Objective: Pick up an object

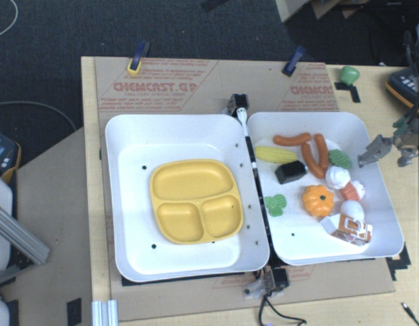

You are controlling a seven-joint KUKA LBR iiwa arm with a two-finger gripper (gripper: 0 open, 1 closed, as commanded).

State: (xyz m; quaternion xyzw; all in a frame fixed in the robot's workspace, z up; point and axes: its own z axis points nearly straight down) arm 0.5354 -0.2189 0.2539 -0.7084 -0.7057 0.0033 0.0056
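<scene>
- Surface (pixel 195 87): brown board with red "CHEMCAST" lettering, carrying two shallow white bins side by side.
- Left bin (pixel 124 202): holds a yellow divided plate (pixel 195 200) with three compartments, lying flat near the bin's middle.
- Right bin (pixel 382 202): white, its inner wall touching the left bin's.
- Blue clamp with yellow tip (pixel 136 58) on the surface's far edge, left.
- Second blue clamp (pixel 293 61) on the far edge, right of centre.
- Green knob-like item (pixel 348 75) on the surface beyond the right bin.
- Dark carpeted floor (pixel 94 12) around the surface, with a thin cable (pixel 32 107) lying on it at left.
</scene>
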